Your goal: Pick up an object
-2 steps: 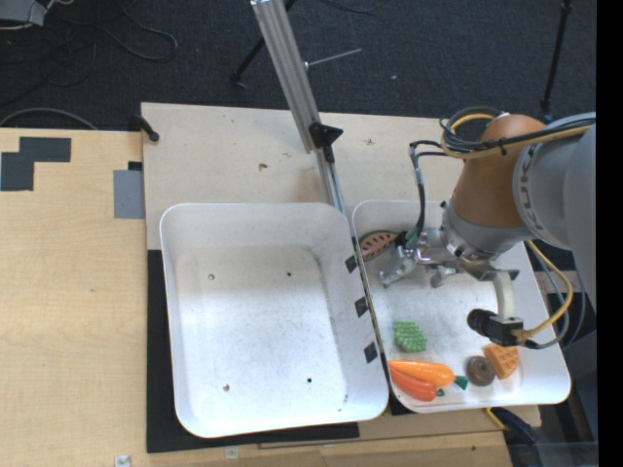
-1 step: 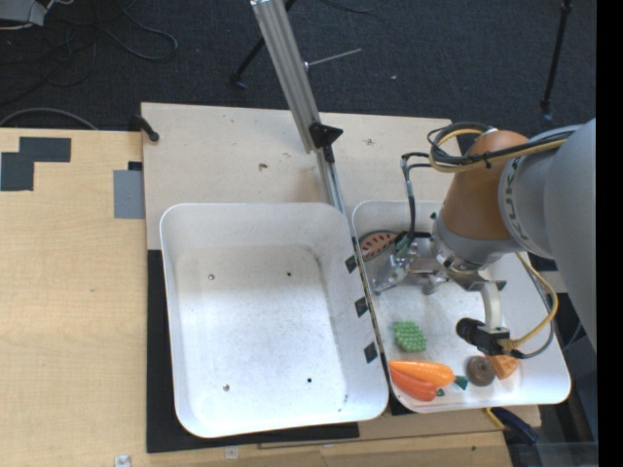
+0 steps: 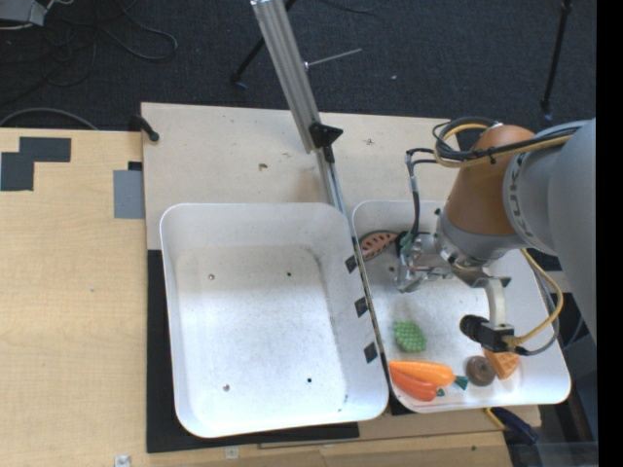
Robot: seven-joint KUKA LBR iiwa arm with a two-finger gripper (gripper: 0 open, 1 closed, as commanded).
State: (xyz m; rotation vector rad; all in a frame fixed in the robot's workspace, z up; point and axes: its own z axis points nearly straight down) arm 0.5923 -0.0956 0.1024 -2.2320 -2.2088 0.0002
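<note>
My gripper (image 3: 409, 269) reaches down into the right bin (image 3: 545, 382), near its upper left part, below the orange wrist band. A brown oval object (image 3: 376, 242) lies just left of the gripper, by the bin's left wall. A green bumpy object (image 3: 410, 336) sits below the gripper, apart from it. An orange carrot-shaped toy (image 3: 421, 372) with a red piece under it lies at the bin's front. A small brown round thing (image 3: 478, 369) and an orange piece (image 3: 503, 363) lie at the front right.
The left bin (image 3: 185, 232) stands beside the right one, divided from it by a ridge with black clips. A slanted aluminium bar (image 3: 292, 76) rises behind the bins. Cables loop around the arm's wrist.
</note>
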